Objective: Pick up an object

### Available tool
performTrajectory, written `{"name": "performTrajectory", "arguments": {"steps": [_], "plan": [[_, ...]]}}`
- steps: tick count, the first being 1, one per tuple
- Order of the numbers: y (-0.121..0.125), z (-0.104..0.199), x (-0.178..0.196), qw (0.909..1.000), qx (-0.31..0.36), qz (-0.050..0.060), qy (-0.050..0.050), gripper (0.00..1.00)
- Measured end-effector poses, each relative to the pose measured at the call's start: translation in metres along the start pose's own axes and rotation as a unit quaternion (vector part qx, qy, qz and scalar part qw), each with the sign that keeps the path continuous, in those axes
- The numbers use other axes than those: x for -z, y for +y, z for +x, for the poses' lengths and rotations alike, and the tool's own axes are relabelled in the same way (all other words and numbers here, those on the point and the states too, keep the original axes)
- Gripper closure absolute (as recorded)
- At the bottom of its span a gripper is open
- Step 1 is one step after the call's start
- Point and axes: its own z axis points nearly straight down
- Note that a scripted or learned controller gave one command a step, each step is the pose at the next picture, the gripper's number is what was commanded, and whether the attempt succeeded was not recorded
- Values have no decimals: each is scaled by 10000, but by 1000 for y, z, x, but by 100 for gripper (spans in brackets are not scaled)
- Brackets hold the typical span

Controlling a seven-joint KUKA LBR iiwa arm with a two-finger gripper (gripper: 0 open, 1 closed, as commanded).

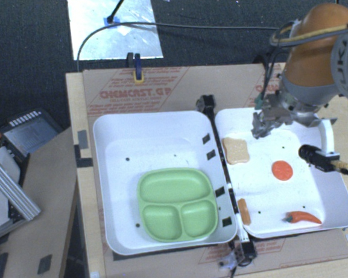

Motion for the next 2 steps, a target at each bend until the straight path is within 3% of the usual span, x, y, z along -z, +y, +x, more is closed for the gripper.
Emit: {"name": "performTrajectory", "arguments": {"steps": [1,2], "plan": [[0,54,-14,10000,-1,2,1,100],[-18,106,-15,10000,-1,6,2,100]]}}
